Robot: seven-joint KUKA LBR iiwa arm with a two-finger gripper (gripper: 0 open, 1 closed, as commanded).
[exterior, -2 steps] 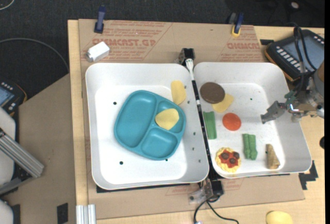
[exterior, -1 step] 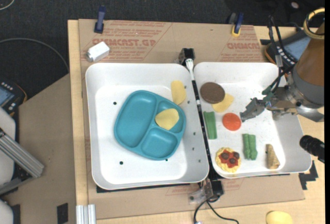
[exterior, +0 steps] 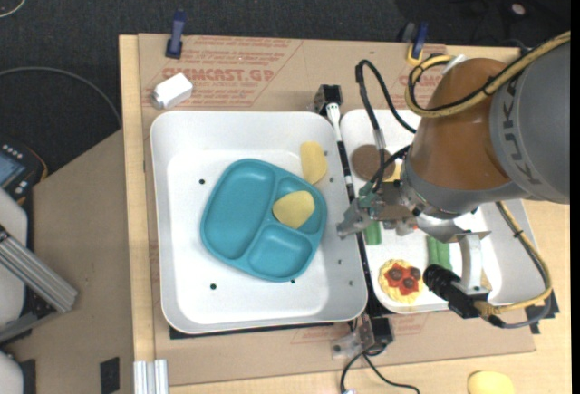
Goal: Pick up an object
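A teal divided plate (exterior: 258, 220) lies in the left bin (exterior: 181, 288). A pale yellow rounded piece (exterior: 294, 208) rests in the plate's upper right compartment. A second yellow piece (exterior: 314, 162) lies just beyond the plate's far right rim. In the right bin (exterior: 512, 279) lie a small pizza toy (exterior: 401, 280), a green piece (exterior: 439, 254) and a brown round piece (exterior: 364, 161). My gripper (exterior: 355, 222) hangs over the divide between the two bins, just right of the plate's edge, with nothing seen in it. The arm's grey and orange body (exterior: 480, 139) hides much of the right bin.
A white block (exterior: 172, 91) sits on the bench behind the left bin. Blue clamps (exterior: 175, 34) (exterior: 417, 41) grip the bench's back edge. Black cables (exterior: 376, 107) loop over the right bin's far side. A yellow object (exterior: 489, 381) lies off the bench's front right.
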